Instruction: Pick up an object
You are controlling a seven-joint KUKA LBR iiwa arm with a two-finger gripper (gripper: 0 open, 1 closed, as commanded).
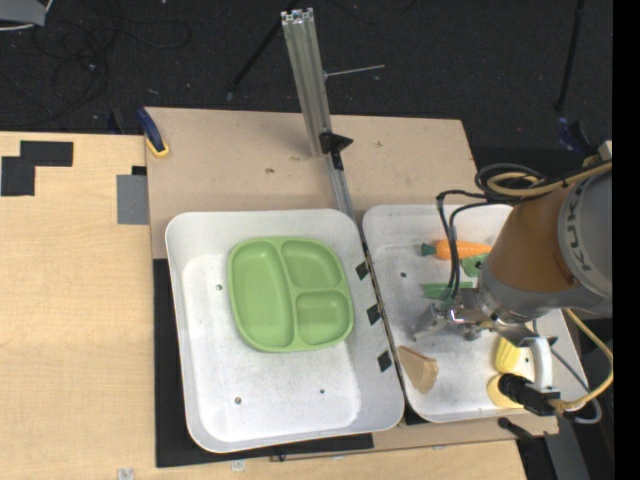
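My gripper [441, 322] is low over the middle of the right bin [392, 258], at the end of the grey arm with its orange band. A tan wedge-shaped piece [420, 369] lies just below and left of the gripper, apart from it. An orange toy carrot [452, 250] lies at the back of this bin. A small green piece [437, 290] sits right above the gripper, partly hidden by the wrist. I see nothing clearly held between the fingers.
The left bin [200, 368] holds a light green divided plate [291, 294] near its back. A metal post [308, 78] rises behind the gap between the two bins. The arm covers the right half of the right bin.
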